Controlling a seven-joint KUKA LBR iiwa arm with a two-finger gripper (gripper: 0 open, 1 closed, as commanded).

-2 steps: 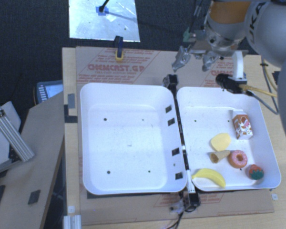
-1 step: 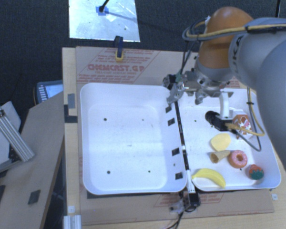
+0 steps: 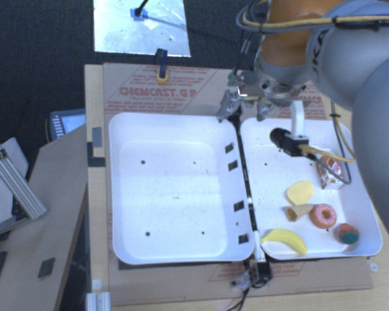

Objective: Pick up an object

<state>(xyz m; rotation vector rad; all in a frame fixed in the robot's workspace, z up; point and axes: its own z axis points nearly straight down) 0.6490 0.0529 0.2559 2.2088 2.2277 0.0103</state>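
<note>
You have the gripper (image 3: 246, 111) hanging well apart from the pink doughnut (image 3: 323, 216) — toward the far end of the bench from it and off to the view's left, over the far rims where the left bin (image 3: 175, 193) and the right bin (image 3: 269, 180) meet. Its two fingers (image 3: 228, 109) stand spread apart, and you can see nothing between them. Everything you could pick lies in the right bin, gathered round the doughnut at the near end. Just beside the doughnut, on the view's left, lies a small tan wedge (image 3: 297, 212), touching it or very nearly — you cannot tell which. Farther from the camera than the doughnut and a little to its left rests a pale yellow rounded piece (image 3: 300, 192), right against the wedge. Nearer the camera than the doughnut and to its left, a yellow banana (image 3: 284, 240) lies curved along the bin's near wall. On the doughnut's other side, to the view's right and slightly nearer the camera, sits a small red and green thing (image 3: 347, 234), close to the doughnut but apart from it. Beyond the doughnut, toward the far end, lies a red and white packet (image 3: 329, 172), near it yet not touching.
</note>
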